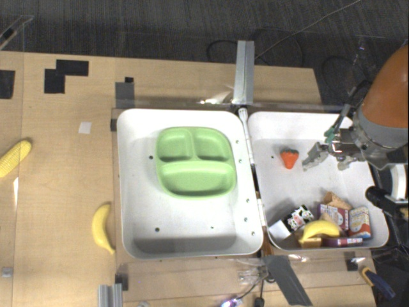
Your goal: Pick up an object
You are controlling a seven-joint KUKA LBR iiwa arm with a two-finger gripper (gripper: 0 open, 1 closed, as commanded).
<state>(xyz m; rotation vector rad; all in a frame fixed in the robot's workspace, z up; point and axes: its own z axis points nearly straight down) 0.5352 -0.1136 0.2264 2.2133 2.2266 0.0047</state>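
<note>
Gripper (327, 157) hangs over right bin (271, 128), jaws spread wide, nothing between them. Strawberry (290, 158) just beyond fingertips, apart. Banana (319, 229) and cartons (346, 219) piled well below jaws. Green tray (193, 160) far side, left bin (131, 190).

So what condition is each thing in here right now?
gripper: open, holding nothing, hanging over the right bin
strawberry: lying loose, apart from the gripper
green tray: flat in the left bin
banana: lying on the pile of boxes
</note>
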